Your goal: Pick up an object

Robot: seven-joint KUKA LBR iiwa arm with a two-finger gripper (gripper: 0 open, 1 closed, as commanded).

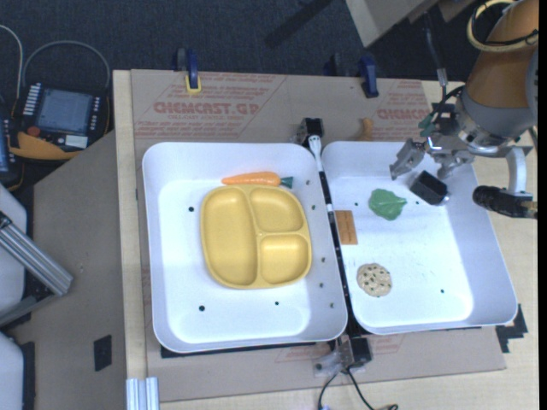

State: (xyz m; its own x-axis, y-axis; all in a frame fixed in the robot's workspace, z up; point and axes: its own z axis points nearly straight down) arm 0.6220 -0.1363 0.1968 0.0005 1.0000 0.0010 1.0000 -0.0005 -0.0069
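Camera view looks down on two white bins side by side, and the layout explains itself: the left bin holds a yellow divided plate with a toy carrot lying just beyond its far rim, a kind of drop-off spot, while the right bin holds the loose pieces to choose from. Those are a green leafy piece near the middle, a cookie toward the near edge, and a small brown block against the inner wall. The gripper hangs over the far part of the right bin with its fingers spread wide and nothing between them, one grey tip and one dark pad pointing down beside the green piece. That stance suggests an approach, likely toward the green piece, with no object lifted yet
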